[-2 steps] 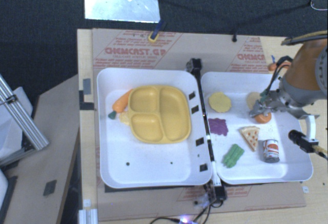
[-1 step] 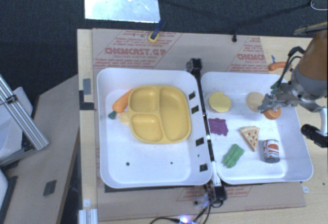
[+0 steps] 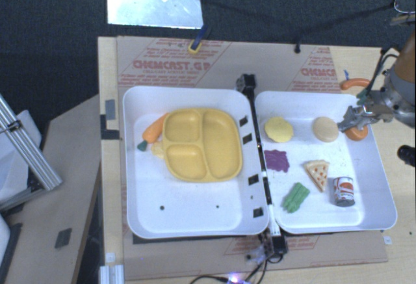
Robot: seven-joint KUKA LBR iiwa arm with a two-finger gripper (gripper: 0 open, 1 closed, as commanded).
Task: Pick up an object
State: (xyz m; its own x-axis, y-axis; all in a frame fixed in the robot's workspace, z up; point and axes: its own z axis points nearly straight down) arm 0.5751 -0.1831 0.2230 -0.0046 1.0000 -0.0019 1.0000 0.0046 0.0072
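Dark carpet surrounds the bench (image 3: 71, 146). Left bin (image 3: 140, 211): a carrot (image 3: 154, 127) tucked against a yellow divided plate (image 3: 199, 144). Right bin (image 3: 374, 208): yellow disc (image 3: 279, 129), purple grapes (image 3: 277, 160), green pod (image 3: 296, 197), pizza slice (image 3: 318, 174), can (image 3: 343, 190), and a tan bun (image 3: 325, 129) just beside the gripper (image 3: 353, 120), whose grip I cannot make out.

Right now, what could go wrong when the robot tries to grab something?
The gripper sits near the right bin's far rim, beside the beige bread roll. Coming down there, it might bump the rim or nudge the round roll so that it rolls away. The small can stands upright close to the pizza slice, so a clumsy reach could tip it.
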